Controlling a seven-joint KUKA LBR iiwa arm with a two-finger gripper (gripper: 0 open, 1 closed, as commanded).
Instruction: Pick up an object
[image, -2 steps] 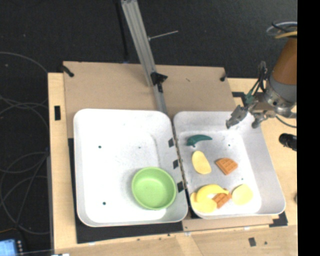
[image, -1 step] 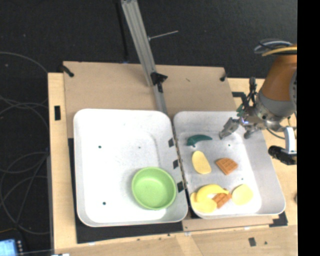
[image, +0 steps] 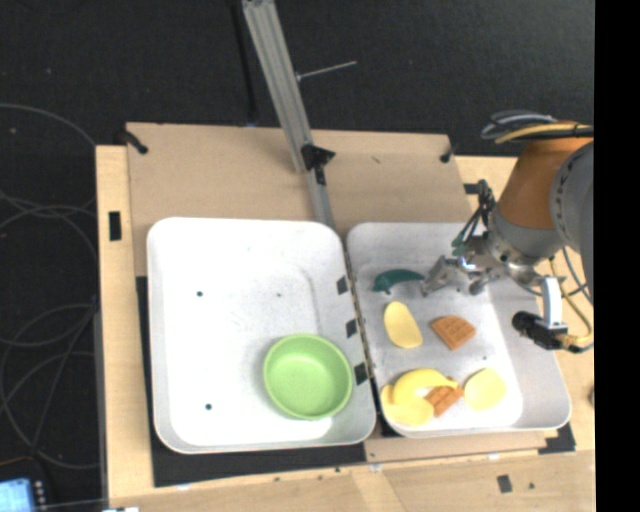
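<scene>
Camera view puts your gripper (image: 455, 277) over the right bin (image: 535, 400), its fingers spread and holding nothing. You have the teal object (image: 398, 279) just to its left on the bin floor. Below it lie the yellow oval piece (image: 402, 325) and orange waffle piece (image: 453, 331).

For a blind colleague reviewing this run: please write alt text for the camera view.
A grey arm's gripper hangs over the right bin, near a teal piece, a yellow slice and an orange waffle. The left bin holds a green bowl.
</scene>
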